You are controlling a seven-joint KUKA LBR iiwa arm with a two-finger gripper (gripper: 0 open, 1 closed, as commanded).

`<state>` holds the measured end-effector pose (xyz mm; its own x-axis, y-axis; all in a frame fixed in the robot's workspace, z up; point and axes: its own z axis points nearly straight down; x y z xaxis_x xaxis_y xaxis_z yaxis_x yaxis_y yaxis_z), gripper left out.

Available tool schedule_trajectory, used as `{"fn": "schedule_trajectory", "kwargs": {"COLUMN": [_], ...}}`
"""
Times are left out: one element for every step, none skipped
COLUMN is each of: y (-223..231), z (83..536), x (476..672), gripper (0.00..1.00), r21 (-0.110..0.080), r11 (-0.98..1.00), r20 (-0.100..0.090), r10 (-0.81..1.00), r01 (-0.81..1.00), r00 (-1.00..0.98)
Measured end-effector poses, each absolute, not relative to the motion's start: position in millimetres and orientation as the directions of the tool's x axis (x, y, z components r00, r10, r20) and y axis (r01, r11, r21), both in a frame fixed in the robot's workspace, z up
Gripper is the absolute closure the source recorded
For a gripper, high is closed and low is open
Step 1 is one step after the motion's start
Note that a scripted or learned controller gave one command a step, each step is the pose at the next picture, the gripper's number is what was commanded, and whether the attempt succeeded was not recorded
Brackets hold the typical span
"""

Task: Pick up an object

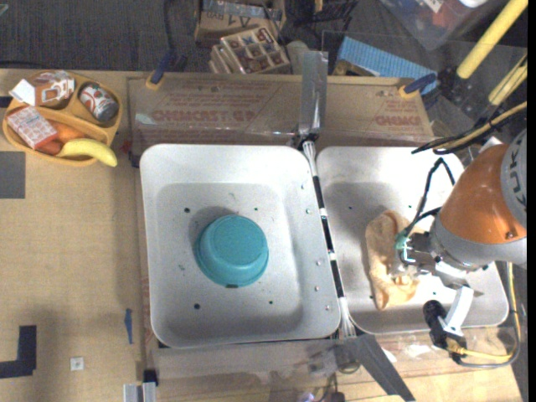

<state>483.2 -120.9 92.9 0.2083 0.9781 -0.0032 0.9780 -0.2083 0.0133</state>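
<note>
A grey robot arm (490,216) with an orange band reaches in from the right over the right-hand bin (352,178), its gripper (407,250) low at the edge of a crumpled tan cloth (388,258) lying in that bin's left half. The cloth appears to be the object chosen for the pick. How the fingers stand cannot be told: the wrist and a tangle of cable hide them, and whether they touch or pinch the cloth is not visible.

To do this step well, the gripper would likely need to sink into a raised fold of the cloth, not a flat edge, close fully, then lift straight up and clear of the bin wall. Thin fabric can slip out or trail along the floor.

In the left bin (159,170) an upturned teal bowl (233,249) sits near the middle, well apart from the arm. A yellow tray of toy food (60,117) rests on the table (67,275) at far left.
</note>
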Motion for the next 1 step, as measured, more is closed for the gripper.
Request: {"fn": "schedule_trajectory", "kwargs": {"y": [-105.0], "z": [215.5], "x": [530.7], "gripper": [1.00], "r21": [-0.001], "r11": [-0.196], "r20": [-0.001], "r10": [0.981], "r01": [0.981], "r00": [0.196]}}
